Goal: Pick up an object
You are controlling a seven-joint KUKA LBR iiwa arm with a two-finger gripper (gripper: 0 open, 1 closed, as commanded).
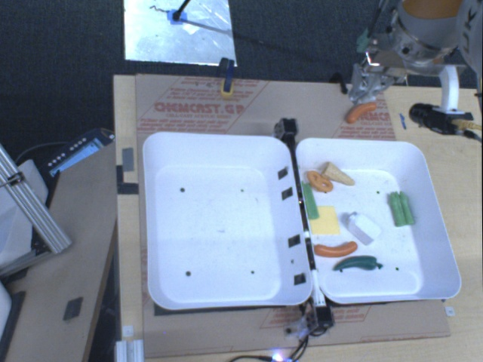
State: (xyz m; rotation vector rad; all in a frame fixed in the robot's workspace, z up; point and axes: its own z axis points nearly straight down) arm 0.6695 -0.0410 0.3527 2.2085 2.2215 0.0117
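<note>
We see the grey two-finger gripper (pixel 364 104) raised beyond the right white bin (pixel 434 194), clenched on 1 orange sausage-shaped toy (pixel 361 112), its long axis slanting crosswise beneath the fingers.

A sausage (pixel 361 112) hangs in the claw (pixel 364 99) behind the right bin (pixel 434 194).

From my feed, even bright overhead light, white bins (pixel 219 225) near blown out with soft shadows along their walls, glare on the foil sheet (pixel 179 21) at top, arm (pixel 426 13) slightly blurred, overall soft focus, dark floor underexposed
</note>
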